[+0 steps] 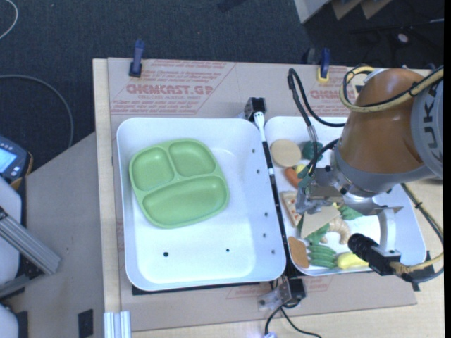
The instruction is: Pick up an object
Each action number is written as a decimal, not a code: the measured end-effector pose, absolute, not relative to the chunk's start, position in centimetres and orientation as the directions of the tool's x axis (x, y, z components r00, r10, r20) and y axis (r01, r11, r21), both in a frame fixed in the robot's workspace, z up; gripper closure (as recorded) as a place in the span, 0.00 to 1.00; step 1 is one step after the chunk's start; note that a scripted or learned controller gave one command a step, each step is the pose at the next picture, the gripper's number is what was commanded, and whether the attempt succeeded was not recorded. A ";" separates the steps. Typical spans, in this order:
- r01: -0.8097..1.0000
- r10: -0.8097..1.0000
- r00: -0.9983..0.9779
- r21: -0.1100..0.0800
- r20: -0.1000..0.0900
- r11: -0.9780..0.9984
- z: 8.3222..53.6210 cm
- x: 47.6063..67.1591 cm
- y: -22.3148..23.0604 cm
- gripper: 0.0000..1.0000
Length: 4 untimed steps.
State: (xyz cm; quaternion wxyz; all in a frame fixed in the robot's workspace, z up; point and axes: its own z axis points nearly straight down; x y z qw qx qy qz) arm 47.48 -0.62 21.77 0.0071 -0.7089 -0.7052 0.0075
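Observation:
The arm's orange band and wrist cover much of the right bin [278, 129]. My gripper [308, 204] points down into that bin among small toy foods. Around it lie a round tan cookie [285, 152], a pizza slice [289, 205], green beans [322, 254], a yellow piece [350, 260] and a pale shrimp-like piece [338, 229]. No object is visibly between the fingers. The arm hides the rest of the bin's contents.
The left bin [197, 252] holds a green divided plate [180, 182] in its upper left part. A black cable loops over the right bin's far edge [299, 101]. Blue clamps [136, 57] hold the cardboard at the back.

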 end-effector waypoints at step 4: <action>1.000 1.000 -0.008 0.011 0.004 0.008 38.2 48.0 12.6 1.00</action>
